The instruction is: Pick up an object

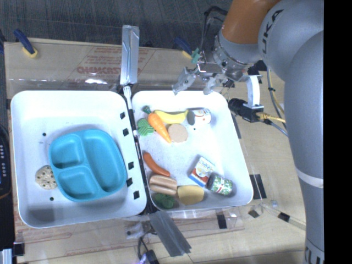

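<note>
My gripper (196, 84) hangs open over the far rim of the right bin (237, 153), with nothing between its fingers. Just below it in that bin lie a yellow banana (171, 116), an orange carrot (158, 125), a tan round disc (177, 133) and a small white-and-red can (201, 115). Nearer the front are a red sausage (152, 163), a hot dog bun (163, 184), a yellow potato (190, 193), a blue-and-white carton (202, 170) and a green can (221, 185).
The left bin (22, 120) holds a blue divided plate (88, 164) and a cookie (46, 177). A metal divider clip (130, 54) stands between the bins at the back. Cables (250, 111) run beside the right bin's far right corner.
</note>
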You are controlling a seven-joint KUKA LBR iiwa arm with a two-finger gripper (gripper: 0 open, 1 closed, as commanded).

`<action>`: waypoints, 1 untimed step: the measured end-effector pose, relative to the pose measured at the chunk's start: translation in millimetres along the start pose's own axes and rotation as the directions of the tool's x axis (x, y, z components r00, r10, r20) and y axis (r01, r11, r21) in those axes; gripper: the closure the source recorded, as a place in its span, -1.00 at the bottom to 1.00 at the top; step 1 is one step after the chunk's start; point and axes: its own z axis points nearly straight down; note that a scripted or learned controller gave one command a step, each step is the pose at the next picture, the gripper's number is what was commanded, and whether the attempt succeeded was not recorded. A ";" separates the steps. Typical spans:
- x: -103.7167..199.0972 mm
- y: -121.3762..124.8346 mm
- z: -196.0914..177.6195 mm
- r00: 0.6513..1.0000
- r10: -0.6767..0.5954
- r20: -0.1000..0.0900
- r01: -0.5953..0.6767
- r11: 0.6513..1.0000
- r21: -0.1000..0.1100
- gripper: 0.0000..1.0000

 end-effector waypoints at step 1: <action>2.1 -35.0 148.1 0.928 -0.372 -0.004 0.372 0.928 0.004 -1.00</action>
